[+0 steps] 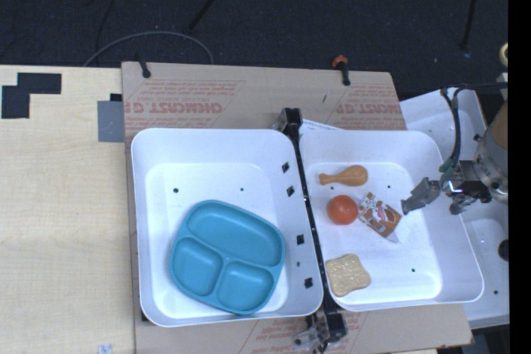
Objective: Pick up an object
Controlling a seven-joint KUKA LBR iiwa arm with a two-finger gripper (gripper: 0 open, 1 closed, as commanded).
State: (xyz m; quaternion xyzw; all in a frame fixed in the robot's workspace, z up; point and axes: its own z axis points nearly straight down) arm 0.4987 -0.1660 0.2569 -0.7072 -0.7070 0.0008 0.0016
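Toast lies below the drumstick, long axis left-right; end effector spread.

Four candidate objs are lying in the right bin, all loose on its floor. A tan toy drumstick is lying flat near the back, thick end pointing right. An orange-red ball is sitting just in front of it. A red/white snack packet is lying slanted just right of the ball. A tan toast slice is resting flat at front-left, apart from the rest.
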